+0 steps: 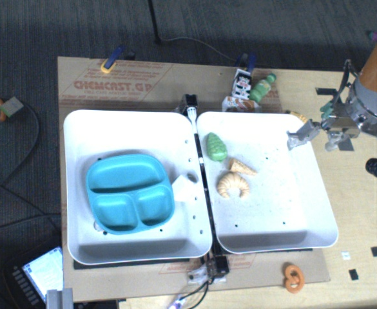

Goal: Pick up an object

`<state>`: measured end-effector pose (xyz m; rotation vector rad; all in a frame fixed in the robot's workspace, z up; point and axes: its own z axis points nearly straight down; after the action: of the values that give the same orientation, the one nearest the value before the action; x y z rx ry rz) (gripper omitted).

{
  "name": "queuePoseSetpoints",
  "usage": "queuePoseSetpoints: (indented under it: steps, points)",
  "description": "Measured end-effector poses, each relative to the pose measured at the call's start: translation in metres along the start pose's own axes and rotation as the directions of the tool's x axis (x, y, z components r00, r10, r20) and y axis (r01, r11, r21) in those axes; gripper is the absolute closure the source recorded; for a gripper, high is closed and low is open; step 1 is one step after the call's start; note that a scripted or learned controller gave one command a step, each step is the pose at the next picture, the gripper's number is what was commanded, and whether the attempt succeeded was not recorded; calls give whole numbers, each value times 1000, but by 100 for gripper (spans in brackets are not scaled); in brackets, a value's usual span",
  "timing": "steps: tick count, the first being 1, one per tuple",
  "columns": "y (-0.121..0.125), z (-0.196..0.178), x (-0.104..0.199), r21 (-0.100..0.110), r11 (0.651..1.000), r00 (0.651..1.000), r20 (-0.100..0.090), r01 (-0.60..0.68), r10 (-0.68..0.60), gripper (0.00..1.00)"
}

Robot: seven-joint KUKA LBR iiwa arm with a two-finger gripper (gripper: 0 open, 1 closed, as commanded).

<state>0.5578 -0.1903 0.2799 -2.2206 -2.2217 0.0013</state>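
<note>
A: Croissant (233, 185) is my pick for the object: it lies in the right bin (304, 205), left of middle, curved, long axis roughly across the view.

B: Claw (317, 132)?

A: At the right bin's upper right rim, hanging over the edge. Can't tell if its fingers are spread or pressed together, too small and blurry. Nothing seen between them.

B: So which way is the croissant from it?

A: Left and toward the near side of the view, well apart. My guess: the arm has to travel left across the bin and then descend.

B: Neighbours?

A: Small cone-shaped pastry (243, 167) just above the croissant, near or touching, can't say which. Green lumpy toy (216, 146) further up, near the divider between the bins. Those two crowd the croissant's upper side; its lower and right sides look free, so an approach from the right seems clean.

B: Other bin?

A: Left bin (78, 237) holds a blue divided tray (130, 193). Not in the path.

B: Off-bin stuff?

A: Green bottle toy (262, 87) beyond the bins on the desk (343, 269), orange ring-shaped item (294, 277) near the front edge. Both out of the way.
</note>
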Motion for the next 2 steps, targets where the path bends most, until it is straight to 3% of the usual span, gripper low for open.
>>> queuePoseSetpoints:
  steps: [1,2]
  points:
    - [28,176,-25,-4,1000,1000,-10,6,-6,0]
    - [22,169,11,0,1000,1000,-1,1,-1,0]
